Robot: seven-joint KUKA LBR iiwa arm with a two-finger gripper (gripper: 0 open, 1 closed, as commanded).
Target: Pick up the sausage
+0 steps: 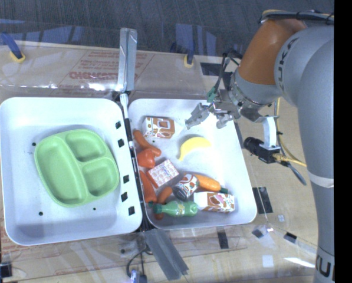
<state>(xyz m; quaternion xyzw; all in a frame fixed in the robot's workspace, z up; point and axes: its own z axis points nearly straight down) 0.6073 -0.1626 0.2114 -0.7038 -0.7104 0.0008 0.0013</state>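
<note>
tool (pixel 210 116): released, above right bin's (pixel 237 158) back | sausage (pixel 140 138): right bin, left wall, beside carton (pixel 158 127) | also banana (pixel 194 145), carrot (pixel 206 183), green bottle (pixel 176 209) | left bin (pixel 16 175): green divided plate (pixel 76 166)

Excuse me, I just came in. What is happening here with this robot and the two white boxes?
The grey arm reaches in over the right bin, which holds toy food: a banana, small cartons, a carrot, a green bottle and reddish sausage-like pieces along its left wall. Its gripper hangs open above the bin's upper part, near the banana, holding nothing. The left bin contains a green divided plate.
</note>
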